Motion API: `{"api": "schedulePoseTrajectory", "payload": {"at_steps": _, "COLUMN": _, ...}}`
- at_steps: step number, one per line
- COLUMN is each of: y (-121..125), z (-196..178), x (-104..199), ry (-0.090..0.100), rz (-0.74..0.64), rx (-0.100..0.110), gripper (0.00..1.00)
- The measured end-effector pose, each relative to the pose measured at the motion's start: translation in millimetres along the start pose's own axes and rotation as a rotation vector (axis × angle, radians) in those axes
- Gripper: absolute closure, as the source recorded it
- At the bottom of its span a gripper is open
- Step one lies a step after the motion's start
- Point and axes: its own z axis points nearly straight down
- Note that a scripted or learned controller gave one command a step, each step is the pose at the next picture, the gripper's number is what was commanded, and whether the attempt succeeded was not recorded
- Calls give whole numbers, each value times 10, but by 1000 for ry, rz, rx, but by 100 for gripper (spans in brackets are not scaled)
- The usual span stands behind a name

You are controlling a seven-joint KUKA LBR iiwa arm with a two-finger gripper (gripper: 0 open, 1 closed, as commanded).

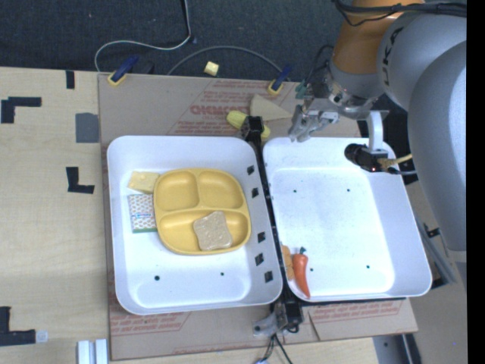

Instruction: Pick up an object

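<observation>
My gripper (305,124) hangs over the back left corner of the right bin (341,211), just above its rim, with nothing visibly held. An orange carrot (301,273) lies in the front left corner of that bin, far from the gripper. In the left bin (121,279) sits a yellow divided plate (198,192) with a slice of toast (213,230) in its front compartment. Beside the plate's left edge lie a pale yellow wedge (142,181) and a blue-patterned sponge (141,211).
A yellow piece (237,117) lies on the cardboard behind the bins, left of the gripper. A small yellow cube (211,68) and blue clamps (121,71) sit further back. Black clips run along the divide between the bins (261,218). The arm's bulk covers the upper right.
</observation>
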Motion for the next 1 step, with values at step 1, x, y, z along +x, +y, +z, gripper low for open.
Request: {"api": "schedulePoseTrajectory", "payload": {"at_steps": 1, "y": -21, "z": 83, "x": -35, "ry": -2, "rz": 4, "rx": 10, "gripper": 0}}
